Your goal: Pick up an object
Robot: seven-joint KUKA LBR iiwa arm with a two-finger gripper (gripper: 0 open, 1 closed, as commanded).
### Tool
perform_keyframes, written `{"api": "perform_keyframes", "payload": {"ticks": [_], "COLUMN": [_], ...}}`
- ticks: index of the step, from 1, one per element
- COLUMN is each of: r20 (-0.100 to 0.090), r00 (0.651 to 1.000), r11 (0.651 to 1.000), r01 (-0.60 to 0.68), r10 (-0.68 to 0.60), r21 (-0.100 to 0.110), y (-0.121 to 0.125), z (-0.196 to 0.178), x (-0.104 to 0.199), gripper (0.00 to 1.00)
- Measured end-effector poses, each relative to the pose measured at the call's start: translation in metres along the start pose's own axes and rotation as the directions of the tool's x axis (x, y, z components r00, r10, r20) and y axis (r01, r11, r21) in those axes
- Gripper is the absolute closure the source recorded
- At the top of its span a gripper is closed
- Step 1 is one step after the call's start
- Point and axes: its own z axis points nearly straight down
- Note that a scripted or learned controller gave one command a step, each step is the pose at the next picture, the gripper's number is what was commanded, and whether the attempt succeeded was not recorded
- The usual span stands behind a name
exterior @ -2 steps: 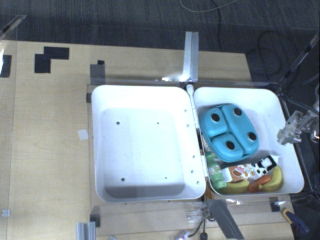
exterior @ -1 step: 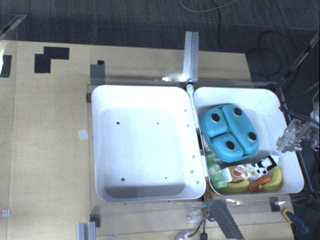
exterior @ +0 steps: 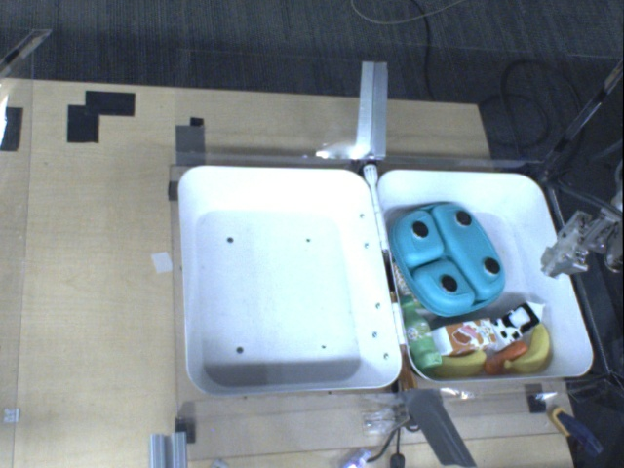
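A large blue moulded piece (exterior: 448, 257) with four dark dimples lies in the middle of the right bin (exterior: 526, 191). Along that bin's front wall lies a pile of smaller things: a green and white packet (exterior: 421, 331), an orange and white carton (exterior: 475, 336), a black and white piece (exterior: 517, 322) and a yellow item (exterior: 529, 354). My gripper (exterior: 570, 247) hangs at the bin's right rim, to the right of the blue piece and apart from it, with nothing seen in it.
The left bin (exterior: 283, 279) sits beside the right one, with a divider (exterior: 382, 261) between them. A metal post (exterior: 372, 110) rises behind the bins. Cables (exterior: 429, 13) lie on the dark floor beyond the bench.
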Motion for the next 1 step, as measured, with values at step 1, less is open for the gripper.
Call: {"api": "perform_keyframes", "payload": {"ticks": [1], "r20": [0.001], "r00": [0.939], "r11": [0.939], "r01": [0.345], "r10": [-0.345], "r21": [0.000], "y": [-0.0085], "z": [-0.0072], "x": [0.0202], "gripper": [1.00]}}
